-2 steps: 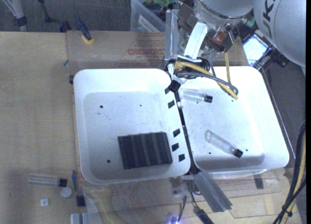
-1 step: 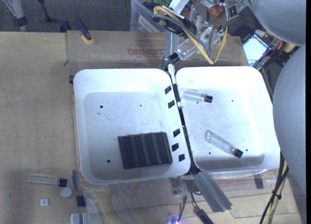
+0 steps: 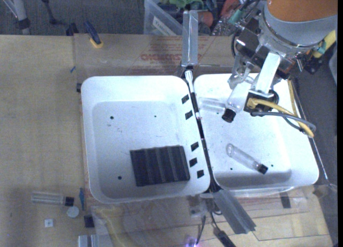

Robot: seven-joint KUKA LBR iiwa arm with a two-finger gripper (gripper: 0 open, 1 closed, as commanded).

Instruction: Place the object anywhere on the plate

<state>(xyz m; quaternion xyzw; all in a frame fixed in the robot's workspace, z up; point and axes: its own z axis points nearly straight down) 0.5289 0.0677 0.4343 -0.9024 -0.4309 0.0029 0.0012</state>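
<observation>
Although the gripper (image 3: 236, 95) hangs low over the far left corner of the right bin (image 3: 278, 136), its grip cannot be told. A clear capped tube (image 3: 212, 104) lies just beside it, perhaps touching. A second tube (image 3: 244, 159) lies near that bin's near edge. The dark ribbed plate (image 3: 159, 165), in the left bin (image 3: 134, 114), carries nothing, so placing appears not yet done.

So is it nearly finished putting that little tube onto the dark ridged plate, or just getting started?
Early days, it seems. The dark ridged plate in the left bin has nothing on it. One clear tube lies in the right bin, and another sits by the hand hovering there. Whether it has been gripped is unclear. Carrying it across and setting it down remains.
</observation>
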